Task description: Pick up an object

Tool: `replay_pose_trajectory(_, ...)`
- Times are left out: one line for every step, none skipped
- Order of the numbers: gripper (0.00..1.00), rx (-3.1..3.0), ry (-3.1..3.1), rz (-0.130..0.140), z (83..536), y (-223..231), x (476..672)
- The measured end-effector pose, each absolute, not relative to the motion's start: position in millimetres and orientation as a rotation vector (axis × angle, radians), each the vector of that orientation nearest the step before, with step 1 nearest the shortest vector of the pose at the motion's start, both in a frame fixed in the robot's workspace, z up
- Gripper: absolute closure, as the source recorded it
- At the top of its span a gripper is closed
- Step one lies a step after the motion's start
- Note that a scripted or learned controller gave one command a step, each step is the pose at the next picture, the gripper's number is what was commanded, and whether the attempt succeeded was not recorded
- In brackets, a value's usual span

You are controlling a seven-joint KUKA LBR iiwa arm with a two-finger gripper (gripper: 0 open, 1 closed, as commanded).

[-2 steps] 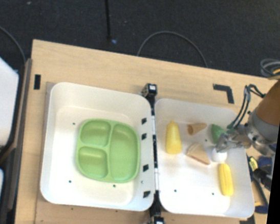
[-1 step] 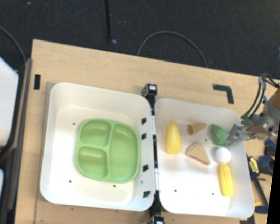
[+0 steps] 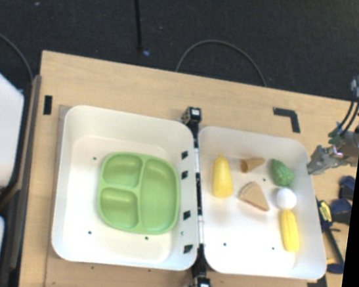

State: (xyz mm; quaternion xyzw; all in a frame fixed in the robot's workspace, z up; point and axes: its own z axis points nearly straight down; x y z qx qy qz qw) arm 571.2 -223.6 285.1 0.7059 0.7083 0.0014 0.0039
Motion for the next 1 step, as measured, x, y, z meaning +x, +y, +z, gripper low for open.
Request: replay_pose_trajectory(1.00,2.213,2.225,0.002,299.8,-224.7,572.0)
